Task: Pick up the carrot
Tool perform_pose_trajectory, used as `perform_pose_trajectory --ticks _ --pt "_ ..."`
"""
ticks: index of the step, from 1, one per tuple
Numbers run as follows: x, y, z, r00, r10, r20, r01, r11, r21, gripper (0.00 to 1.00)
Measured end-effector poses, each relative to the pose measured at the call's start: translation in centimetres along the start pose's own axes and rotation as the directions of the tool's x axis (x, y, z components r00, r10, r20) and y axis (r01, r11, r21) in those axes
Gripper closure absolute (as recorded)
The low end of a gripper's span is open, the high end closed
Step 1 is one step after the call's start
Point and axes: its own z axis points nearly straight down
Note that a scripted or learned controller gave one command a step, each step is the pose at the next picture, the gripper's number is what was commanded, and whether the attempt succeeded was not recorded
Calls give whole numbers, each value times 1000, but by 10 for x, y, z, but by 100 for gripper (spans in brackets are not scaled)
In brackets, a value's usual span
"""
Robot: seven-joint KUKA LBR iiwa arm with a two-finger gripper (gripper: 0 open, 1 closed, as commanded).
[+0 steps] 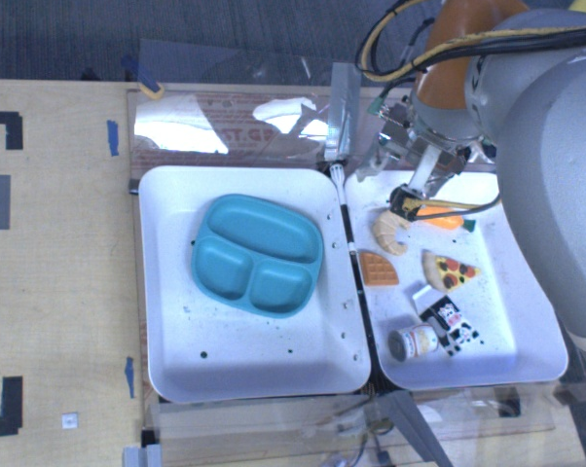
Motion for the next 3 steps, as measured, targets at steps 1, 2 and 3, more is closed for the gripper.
perform_pose_trajectory --ticks 1,2,3 --pt "-86 13 33 994 108 4 -108 994 5 0" --pt "-101 46 35 811 584 1 -584 811 1 0" --pt "-84 23 91 698 716 -3 -716 698 -2 0"
